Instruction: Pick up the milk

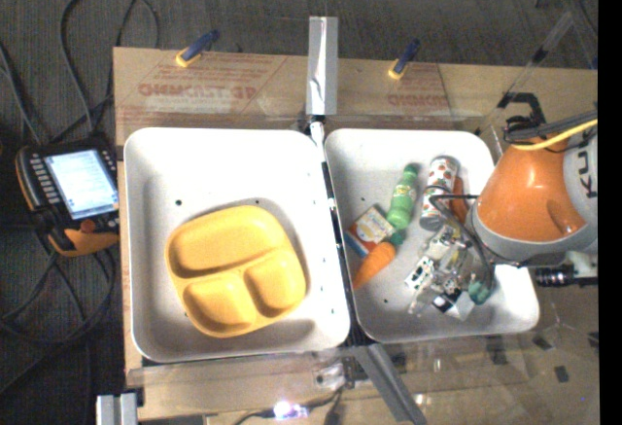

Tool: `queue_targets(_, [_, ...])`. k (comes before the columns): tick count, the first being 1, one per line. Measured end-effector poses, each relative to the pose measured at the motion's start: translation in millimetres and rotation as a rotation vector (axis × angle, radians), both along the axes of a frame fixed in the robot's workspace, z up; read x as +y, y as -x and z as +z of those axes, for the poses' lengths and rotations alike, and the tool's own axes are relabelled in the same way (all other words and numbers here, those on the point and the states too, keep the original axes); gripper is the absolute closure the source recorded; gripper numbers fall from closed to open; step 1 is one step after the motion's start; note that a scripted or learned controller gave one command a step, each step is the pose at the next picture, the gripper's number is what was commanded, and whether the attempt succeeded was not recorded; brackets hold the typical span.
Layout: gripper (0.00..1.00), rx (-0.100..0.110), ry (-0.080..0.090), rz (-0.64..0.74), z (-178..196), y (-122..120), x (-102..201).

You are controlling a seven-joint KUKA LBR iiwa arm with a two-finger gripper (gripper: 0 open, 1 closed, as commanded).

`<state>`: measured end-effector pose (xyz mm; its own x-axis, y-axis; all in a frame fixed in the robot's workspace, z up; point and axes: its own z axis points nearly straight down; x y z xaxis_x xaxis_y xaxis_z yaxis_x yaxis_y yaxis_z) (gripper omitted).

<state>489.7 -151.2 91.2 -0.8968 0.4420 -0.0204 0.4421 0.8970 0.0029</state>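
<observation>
The milk [370,225] is a small carton with blue and red print, lying in the right bin [389,321] close to its left wall. An orange carrot [374,262] lies against its front side. My gripper [436,283] hangs over the front middle of the right bin, to the right of the milk and a little nearer the front, apart from the carton. The grey and orange arm [530,204] covers the bin's right part.
A green bottle [402,197] and a red-and-white can [441,182] lie behind the gripper. A small teal object [479,292] sits under the wrist. The left bin [146,180] holds a yellow divided tray [237,265]. A tablet [74,182] lies off the bench's left.
</observation>
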Motion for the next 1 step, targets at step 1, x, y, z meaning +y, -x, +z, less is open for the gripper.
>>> queue_targets(1, [1.00, -0.003, -0.002, 0.001, 11.5, -1.4, 1.2])
